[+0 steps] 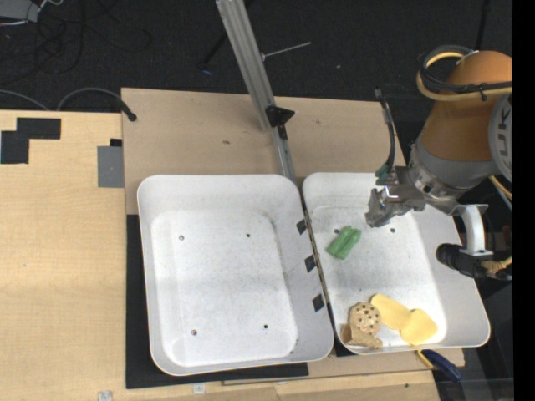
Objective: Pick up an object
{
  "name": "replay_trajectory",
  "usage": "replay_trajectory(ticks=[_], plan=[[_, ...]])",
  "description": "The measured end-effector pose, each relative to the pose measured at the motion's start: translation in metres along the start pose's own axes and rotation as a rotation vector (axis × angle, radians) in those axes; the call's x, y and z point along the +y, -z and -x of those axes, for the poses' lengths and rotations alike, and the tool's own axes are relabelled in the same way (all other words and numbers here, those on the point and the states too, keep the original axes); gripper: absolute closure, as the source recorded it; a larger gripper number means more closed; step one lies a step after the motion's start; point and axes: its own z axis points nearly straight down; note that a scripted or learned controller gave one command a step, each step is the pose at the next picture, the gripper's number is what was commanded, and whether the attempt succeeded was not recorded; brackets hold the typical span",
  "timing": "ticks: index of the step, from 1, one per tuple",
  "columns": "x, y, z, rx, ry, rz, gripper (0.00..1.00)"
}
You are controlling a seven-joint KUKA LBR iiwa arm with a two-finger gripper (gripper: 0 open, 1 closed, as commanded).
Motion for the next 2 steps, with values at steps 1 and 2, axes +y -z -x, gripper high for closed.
replay_trajectory(ticks=[1,2], plan=[[-0.002,0.003,-0.048,0.001,0.001,-0.001,1.0],[-0.01,-0.015,-0.102,0.0,0.001,-0.002,1.0]])
